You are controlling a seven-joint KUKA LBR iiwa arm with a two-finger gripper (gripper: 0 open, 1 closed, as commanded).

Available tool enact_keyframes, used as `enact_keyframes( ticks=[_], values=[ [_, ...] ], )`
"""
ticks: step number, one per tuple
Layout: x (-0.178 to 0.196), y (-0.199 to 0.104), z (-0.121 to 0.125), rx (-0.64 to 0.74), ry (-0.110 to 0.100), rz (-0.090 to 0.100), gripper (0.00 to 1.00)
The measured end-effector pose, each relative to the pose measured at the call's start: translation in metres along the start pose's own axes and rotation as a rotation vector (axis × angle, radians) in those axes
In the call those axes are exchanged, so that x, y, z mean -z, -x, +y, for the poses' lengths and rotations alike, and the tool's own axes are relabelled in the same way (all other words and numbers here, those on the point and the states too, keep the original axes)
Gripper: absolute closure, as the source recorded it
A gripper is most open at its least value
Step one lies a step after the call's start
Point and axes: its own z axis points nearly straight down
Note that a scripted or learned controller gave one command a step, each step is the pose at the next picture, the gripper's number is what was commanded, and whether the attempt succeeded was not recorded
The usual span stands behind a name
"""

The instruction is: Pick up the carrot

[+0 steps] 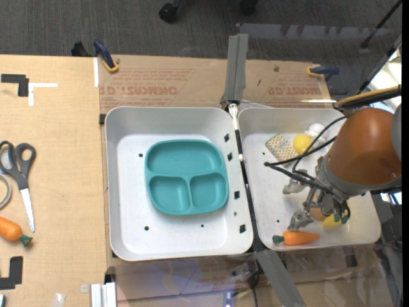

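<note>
Camera view looks down on the bench [51, 171], which bears two white bins side by side. The left bin [121, 190] holds a teal tray [187, 176] with three compartments. The arm [364, 149] reaches over the right bin [262, 171], its orange band hiding much of that bin's right half. The gripper [305, 217] hangs low near the front wall; whether its fingers are spread or pressed together I cannot tell, since cables and shadow blur them. Nothing can be seen between them.

Scissors [19, 171] lie on the bench at far left, with a second carrot-like toy just below them.

The carrot [300, 238] lies flat in the right bin's front part, just below the gripper, its green end pointing left. It looks like a small toy: light, stiff, probably smooth plastic, apt to roll or slip. The thick middle, taken across its width, seems the best hold. A yellow item [301, 143] and a patterned scrap [279, 146] sit near the back.
</note>
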Motion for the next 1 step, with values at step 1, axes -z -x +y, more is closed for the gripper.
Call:
enact_keyframes(
  ticks=[1],
  values=[
    [0.0029,0.0041,0.0049,0.740,0.003,-0.017,0.00]
  ],
)
